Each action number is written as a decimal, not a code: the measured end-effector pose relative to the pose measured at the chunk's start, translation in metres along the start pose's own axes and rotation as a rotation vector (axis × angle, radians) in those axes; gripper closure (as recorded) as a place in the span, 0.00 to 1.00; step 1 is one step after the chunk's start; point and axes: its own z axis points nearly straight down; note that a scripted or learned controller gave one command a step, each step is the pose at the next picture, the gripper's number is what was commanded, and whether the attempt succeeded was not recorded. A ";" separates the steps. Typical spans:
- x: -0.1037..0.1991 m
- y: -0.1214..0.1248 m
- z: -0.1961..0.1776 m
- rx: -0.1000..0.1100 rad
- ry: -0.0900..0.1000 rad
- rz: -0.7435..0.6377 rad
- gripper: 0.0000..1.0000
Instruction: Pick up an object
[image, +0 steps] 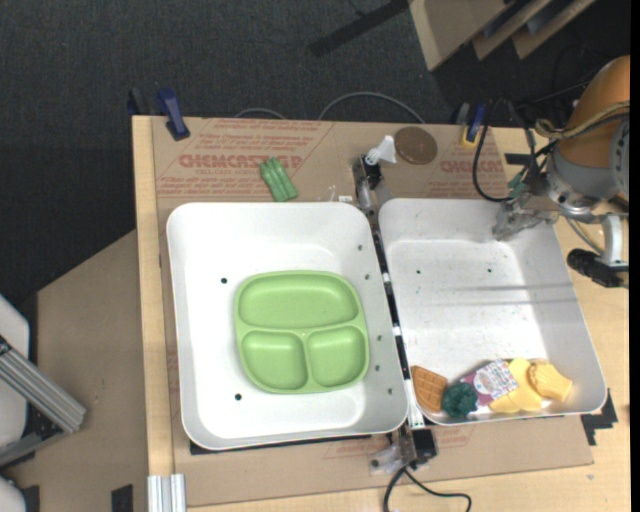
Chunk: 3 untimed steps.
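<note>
Closest to the camera, the near edge of the right bin (560, 300) held a small heap of toy food. A tan waffle-like piece (429, 386) lay at the left end of the heap, touching a dark green bumpy toy (460, 401). Next to that sat a small crinkly packet (493, 379) with pink and white on it, and then some yellow pieces (535, 388) pressed against the bin's near wall. All of these were bunched close together, and none of them was lifted up. The rest of that bin's floor was white with tiny dark specks. In the left bin (190, 300) a light green plate (300, 331) lay flat near the middle, with 3 parts: 1 long part at the back and 2 smaller parts at the front. The 2 bins sat side by side, touching along a dark strip. Farther back, on the brown board (230, 150) behind the left bin, lay a small green toy (279, 181), and a brown round thing (415, 146) sat behind the right bin. The arm (590, 130) came in at the far right corner, well apart from the heap. The gripper (512, 222) hung over the back edge of the right bin, but it was too small and blurry to tell how it was set.
</note>
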 end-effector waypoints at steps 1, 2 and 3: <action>0.000 0.001 -0.011 -0.004 -0.003 -0.001 1.00; 0.000 0.002 -0.021 -0.007 -0.005 -0.002 1.00; -0.001 0.003 -0.032 -0.012 -0.008 -0.003 1.00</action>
